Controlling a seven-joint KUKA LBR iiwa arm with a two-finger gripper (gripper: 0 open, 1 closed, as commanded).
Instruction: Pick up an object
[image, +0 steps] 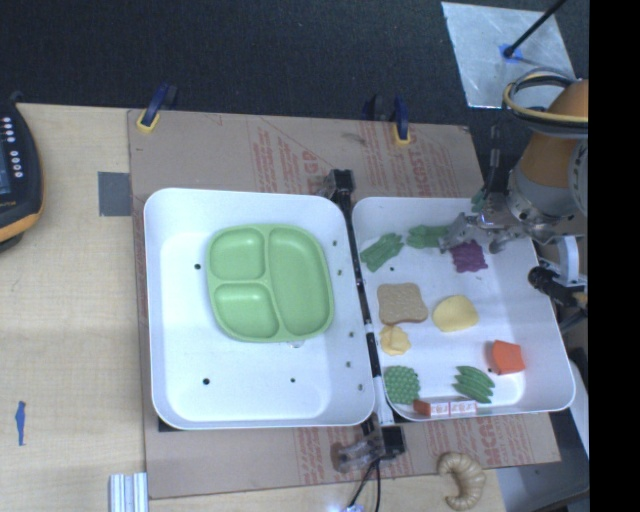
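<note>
The right bin (540, 300) holds several toy foods. Among them are a purple piece (468, 258), two green leafy pieces (380, 250) (428, 236), a brown toast slice (402, 302), a yellow lump (455, 314) and an orange block (507, 356). My gripper (482, 234) hangs at the bin's far right corner, just above the purple piece. It is open, its fingers are spread, and nothing sits between them.
A green divided plate (270, 281) lies in the left bin (175, 380). Near the right bin's front edge are a small yellow piece (395, 340), a dotted green round (401, 381) and a pea pod (473, 383). A croissant (462, 477) lies outside on the bench.
</note>
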